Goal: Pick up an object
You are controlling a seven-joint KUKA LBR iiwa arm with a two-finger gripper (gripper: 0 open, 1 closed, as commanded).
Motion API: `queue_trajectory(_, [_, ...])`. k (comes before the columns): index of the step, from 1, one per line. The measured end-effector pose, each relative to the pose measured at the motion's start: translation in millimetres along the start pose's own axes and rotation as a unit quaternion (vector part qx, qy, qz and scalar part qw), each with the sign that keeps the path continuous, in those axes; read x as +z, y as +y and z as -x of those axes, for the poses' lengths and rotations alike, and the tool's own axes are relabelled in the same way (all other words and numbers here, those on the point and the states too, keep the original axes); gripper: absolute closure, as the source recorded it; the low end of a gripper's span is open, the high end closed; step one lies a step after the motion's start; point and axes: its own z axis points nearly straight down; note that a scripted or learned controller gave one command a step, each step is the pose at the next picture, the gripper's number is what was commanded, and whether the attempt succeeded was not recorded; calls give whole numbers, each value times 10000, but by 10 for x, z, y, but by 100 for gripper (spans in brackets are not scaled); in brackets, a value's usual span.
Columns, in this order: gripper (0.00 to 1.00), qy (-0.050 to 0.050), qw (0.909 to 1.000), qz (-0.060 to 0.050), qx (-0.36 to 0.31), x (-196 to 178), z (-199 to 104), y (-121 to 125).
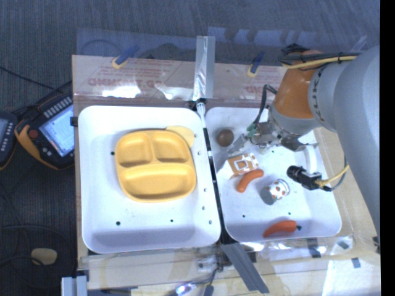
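Your right bin (pixel 321 224) carries the pickable items; the left bin (pixel 92 227) holds a yellow divided tray (pixel 155 165). The pincer (pixel 262 134) hangs low in the upper part of the right bin, just right of a small brown ball (pixel 224 137) and just above an orange-and-white packet (pixel 242 163). Whether its tips are apart or together, you cannot tell from this slant; nothing shows between them.

The nearest candidates, as I judge them:

- The orange sausage (pixel 249 180) lies just below the packet, near the bin's middle. It looks like a light toy, smooth-skinned, perhaps a little yielding, and apt to roll. Its long axis runs diagonally, lower-left end toward the divider, upper-right end toward the arm. Take it across the middle, fingers square to that axis.
- The red sausage (pixel 281 228) lies near the front wall, long axis close to level in the picture, right end slightly raised. The same hold applies, but the wall crowds the approach.
- The brown ball is small and round; it will likely slip away unless you centre on it.
- The packet looks flat and light; its thickness is hard to read, so a hold on its edges may be doubtful.
- A grey and white lump with red marks (pixel 277 190) sits right of the orange sausage; its shape is too blurred to assess.
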Motion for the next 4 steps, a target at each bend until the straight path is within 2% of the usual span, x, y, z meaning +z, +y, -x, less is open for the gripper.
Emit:
queue_trajectory(1, [0,-35,9992,19,-407,63,-89,-232])
queue_trajectory(2, [0,-7,9984,-86,557,-844,-220,51])
queue_trajectory(3, [0,12,10000,-57,-5,19,96,-701])
queue_trajectory(4, [0,-40,9996,31,-270,50,-203,-1097])
